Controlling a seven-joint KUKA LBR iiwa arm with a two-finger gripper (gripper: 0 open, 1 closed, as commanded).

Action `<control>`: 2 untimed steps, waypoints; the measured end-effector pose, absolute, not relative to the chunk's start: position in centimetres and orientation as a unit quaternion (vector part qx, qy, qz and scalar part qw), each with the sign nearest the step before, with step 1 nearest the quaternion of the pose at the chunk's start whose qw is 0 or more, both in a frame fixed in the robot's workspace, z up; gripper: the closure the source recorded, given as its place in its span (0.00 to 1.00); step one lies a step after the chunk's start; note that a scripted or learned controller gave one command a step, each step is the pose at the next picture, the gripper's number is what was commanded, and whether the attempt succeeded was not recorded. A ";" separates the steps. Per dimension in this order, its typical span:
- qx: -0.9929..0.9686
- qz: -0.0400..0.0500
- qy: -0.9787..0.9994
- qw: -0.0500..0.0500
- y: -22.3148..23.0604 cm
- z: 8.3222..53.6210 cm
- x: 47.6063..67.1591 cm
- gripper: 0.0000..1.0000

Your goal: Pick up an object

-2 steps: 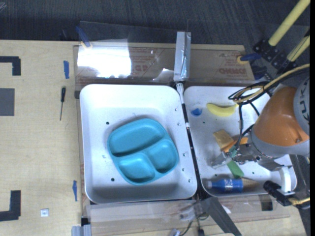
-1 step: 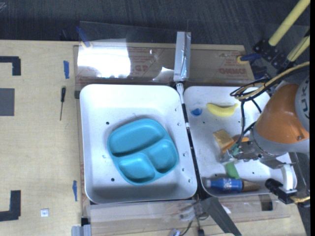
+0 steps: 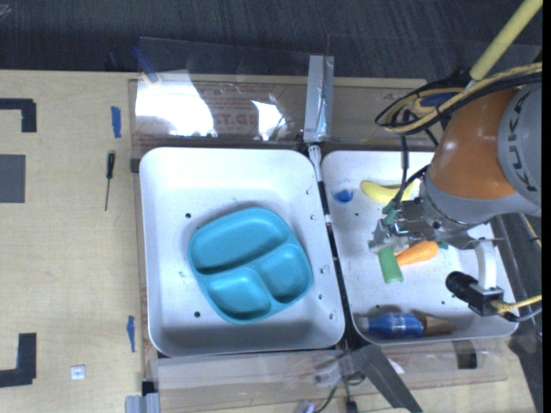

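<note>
1. The toy carrot (image 3: 411,255), orange with a green stem end, lies in the right bin (image 3: 362,308), just under the end effector (image 3: 398,229).
2. I can't tell how wide the end effector stands, or whether it grips anything.
3. Best to close across the carrot's thick middle; its smooth, tapered plastic may slip.
4. The left bin (image 3: 164,231) holds a glossy blue divided plate (image 3: 250,263).
5. A yellow banana (image 3: 377,191) lies nearby.

Bright, soft-focus, glare behind bins (image 3: 151,231)
</note>
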State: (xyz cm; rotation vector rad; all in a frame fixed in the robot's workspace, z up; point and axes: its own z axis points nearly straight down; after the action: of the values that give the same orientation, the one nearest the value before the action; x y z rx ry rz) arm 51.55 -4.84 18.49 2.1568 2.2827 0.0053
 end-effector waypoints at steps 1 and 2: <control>0.686 0.000 0.728 0.000 -1.6 22.9 51.6 1.00; 0.686 -0.001 0.727 -0.001 -1.7 22.8 51.5 0.00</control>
State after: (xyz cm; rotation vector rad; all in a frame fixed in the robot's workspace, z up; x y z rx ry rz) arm 51.53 -1.67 22.78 2.1573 2.2861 -0.0037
